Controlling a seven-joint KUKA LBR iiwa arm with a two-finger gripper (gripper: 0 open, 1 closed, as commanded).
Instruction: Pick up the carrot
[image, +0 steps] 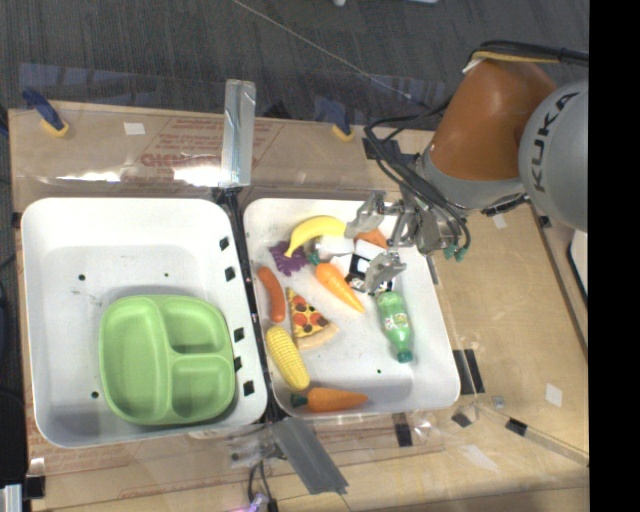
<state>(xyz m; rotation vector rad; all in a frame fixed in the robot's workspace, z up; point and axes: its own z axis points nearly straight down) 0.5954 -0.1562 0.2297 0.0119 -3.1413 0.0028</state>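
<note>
Two orange carrots lie in the right bin (430, 360). One carrot (340, 287) lies slantwise in the middle, between the banana and the green bottle. The other carrot (336, 400) lies along the front wall. My gripper (377, 241) hangs over the bin's back right part, just up and right of the middle carrot. It is open, one finger (367, 214) to the back and one finger (386, 267) to the front. A small orange thing (373, 239) shows between them, untouched as far as I can see. The middle carrot's thin end lies close to the front finger.
The right bin also holds a banana (314, 232), purple grapes (291, 261), a hot dog (270, 293), a pizza slice (307, 319), a corn cob (287, 358), a green bottle (395, 323) and a black-and-white item (358, 268). A green divided plate (168, 358) sits in the left bin (60, 260).
</note>
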